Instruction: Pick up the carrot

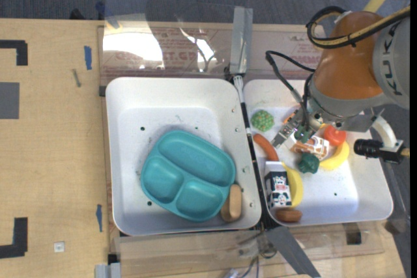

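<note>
white plastic makes up the two shallow bins, and you see them side by side: the left bin (124, 140) and the right bin (371, 198). your grey arm (355, 65), with its orange band, comes in from the right and hangs over the upper part of the right bin. next in size is the teal divided plate (186, 172) in the left bin, with a tan bread-like piece (232, 203) leaning at its lower right edge. in the right bin you have a yellow banana-like piece (296, 185), a small carton with a cow print (279, 189) beside it, a brown piece (288, 215) below that, a green knobbly ball (262, 119), and a cluster of small toys under the wrist, one dark green (308, 164) and one orange-red (335, 135).

the carrot (266, 146) lies in the right bin, close against its left wall, just below the green ball and above the carton. its long axis runs at a slant, from upper left to lower right. the gripper (291, 130) sits just to the right of it and a little higher in the view, near but apart. i judge that you need a short shift leftward and down, with the fingers set across that slanted axis. whether they are spread or closed you cannot tell from here; nothing is seen between them.
</note>
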You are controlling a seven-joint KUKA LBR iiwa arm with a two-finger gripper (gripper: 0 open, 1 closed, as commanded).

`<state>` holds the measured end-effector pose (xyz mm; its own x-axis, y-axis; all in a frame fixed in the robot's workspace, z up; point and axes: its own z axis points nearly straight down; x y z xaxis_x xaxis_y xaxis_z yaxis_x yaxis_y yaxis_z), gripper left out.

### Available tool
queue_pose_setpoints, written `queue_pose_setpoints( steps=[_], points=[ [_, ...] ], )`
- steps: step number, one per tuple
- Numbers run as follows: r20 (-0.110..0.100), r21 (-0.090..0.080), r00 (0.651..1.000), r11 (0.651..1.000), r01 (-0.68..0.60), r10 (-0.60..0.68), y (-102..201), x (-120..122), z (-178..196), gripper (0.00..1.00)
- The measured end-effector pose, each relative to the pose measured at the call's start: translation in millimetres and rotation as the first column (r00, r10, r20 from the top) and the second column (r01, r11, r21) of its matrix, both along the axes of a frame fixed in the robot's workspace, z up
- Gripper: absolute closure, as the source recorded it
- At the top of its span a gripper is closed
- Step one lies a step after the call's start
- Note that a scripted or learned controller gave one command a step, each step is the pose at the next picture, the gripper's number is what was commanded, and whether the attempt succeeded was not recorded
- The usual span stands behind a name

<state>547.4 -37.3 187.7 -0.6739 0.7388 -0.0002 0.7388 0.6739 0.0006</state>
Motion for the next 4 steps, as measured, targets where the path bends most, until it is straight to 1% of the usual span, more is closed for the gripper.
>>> queue_pose_setpoints(
  steps=[1, 2, 3, 4],
  points=[
    [0.000, 0.001, 0.999, 0.999, -0.039, 0.039, 19.8, -16.8, 17.5, 1.00],
    [0.007, -0.001, 0.957, 0.957, -0.289, 0.289, 75.8, -13.8, 57.3, 1.00],
    [-0.006, 0.000, 0.942, 0.942, -0.336, 0.336, 4.9, -21.8, -5.4, 1.00],
    [0.012, -0.003, 0.922, 0.922, -0.387, 0.387, 64.2, 24.5, 62.2, 1.00]
  ],
)
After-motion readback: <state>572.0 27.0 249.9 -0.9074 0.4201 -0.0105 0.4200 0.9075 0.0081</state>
